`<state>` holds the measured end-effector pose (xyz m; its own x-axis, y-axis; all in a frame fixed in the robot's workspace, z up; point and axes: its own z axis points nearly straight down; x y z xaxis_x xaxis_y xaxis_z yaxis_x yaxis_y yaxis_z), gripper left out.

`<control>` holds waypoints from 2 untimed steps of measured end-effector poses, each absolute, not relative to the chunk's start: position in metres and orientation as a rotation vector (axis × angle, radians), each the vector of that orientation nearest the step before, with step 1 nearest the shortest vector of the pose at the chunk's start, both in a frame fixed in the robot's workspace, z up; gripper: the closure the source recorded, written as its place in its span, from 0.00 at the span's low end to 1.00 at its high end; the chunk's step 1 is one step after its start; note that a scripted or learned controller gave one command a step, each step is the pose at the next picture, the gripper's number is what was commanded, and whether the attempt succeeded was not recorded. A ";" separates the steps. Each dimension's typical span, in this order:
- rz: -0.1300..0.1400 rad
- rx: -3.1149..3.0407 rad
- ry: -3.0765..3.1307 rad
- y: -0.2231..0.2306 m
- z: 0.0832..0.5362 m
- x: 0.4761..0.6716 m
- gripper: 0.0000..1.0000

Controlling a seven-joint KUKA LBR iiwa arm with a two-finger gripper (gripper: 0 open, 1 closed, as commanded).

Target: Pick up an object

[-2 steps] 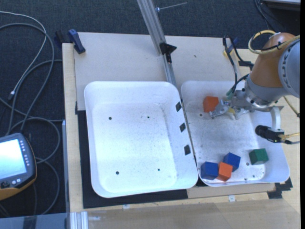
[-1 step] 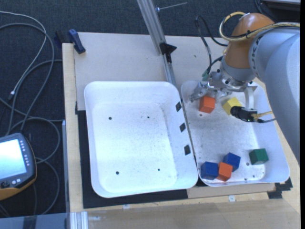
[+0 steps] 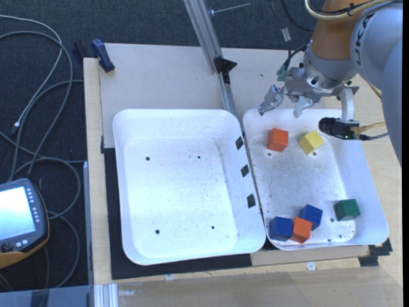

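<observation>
Two fingers of the claw [image 3: 284, 105] stand spread wide with nothing between them, hanging over the far rim of the right bin [image 3: 364, 171]. The grey arm [image 3: 377, 31] with its orange band reaches in from the right above it. Just below the claw, inside the right bin near its far end, sit an orange block [image 3: 277, 139] and a yellow block [image 3: 310, 142], close to each other but apart. Neither touches the fingers.

Toward the near end of the same bin lies a cluster: a blue block [image 3: 280, 228], a second orange block [image 3: 301, 229] touching it, and another blue block [image 3: 312, 215] just behind that one. A green block [image 3: 346, 209] sits on its own near the right wall.

Beside it, the left bin [image 3: 128, 133] shows a bare speckled floor. A slanted metal bar [image 3: 203, 27] crosses the bench [image 3: 160, 75] behind the bins. On the far left, cables [image 3: 38, 107] trail over the dark floor, and a handheld screen [image 3: 19, 219] lies by the edge.
</observation>
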<state>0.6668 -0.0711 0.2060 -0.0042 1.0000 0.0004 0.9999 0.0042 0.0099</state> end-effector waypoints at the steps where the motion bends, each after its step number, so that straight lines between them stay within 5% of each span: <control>1: -0.004 2.228 2.217 -0.108 0.219 0.615 0.00; 2: -0.008 2.225 2.229 -0.098 0.097 0.639 0.00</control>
